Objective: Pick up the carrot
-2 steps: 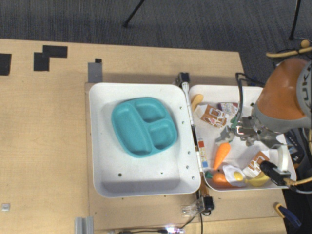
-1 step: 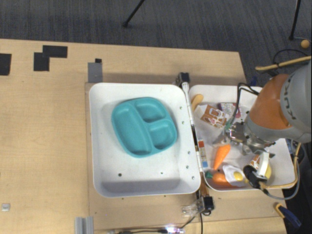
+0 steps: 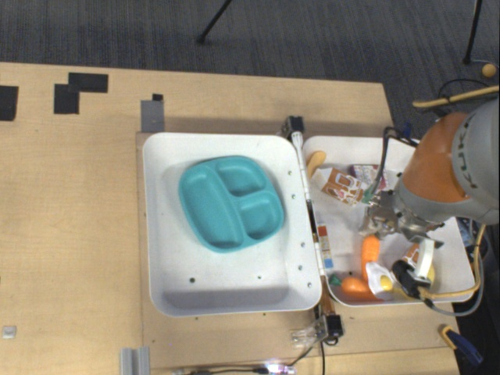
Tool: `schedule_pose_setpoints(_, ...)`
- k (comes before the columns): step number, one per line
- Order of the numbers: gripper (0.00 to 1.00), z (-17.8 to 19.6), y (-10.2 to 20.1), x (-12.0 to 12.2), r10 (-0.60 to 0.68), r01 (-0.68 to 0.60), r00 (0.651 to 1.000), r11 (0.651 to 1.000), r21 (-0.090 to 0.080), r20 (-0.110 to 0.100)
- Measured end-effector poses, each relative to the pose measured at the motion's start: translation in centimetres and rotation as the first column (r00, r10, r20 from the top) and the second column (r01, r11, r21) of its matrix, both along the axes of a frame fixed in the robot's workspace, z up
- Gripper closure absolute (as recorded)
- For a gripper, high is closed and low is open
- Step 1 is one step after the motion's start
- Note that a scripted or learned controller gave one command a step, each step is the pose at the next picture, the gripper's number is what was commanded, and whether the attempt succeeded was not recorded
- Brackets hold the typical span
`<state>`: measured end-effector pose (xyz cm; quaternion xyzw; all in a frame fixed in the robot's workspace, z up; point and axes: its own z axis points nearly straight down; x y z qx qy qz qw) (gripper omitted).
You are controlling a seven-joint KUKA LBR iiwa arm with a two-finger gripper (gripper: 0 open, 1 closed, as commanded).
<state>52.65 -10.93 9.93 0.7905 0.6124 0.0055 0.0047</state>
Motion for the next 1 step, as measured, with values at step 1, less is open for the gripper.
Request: schedule_pose_setpoints(1,1.00,12.66,4.34,-2.21,-0.051,0.051,0.999,0.999,0.002,0.000)
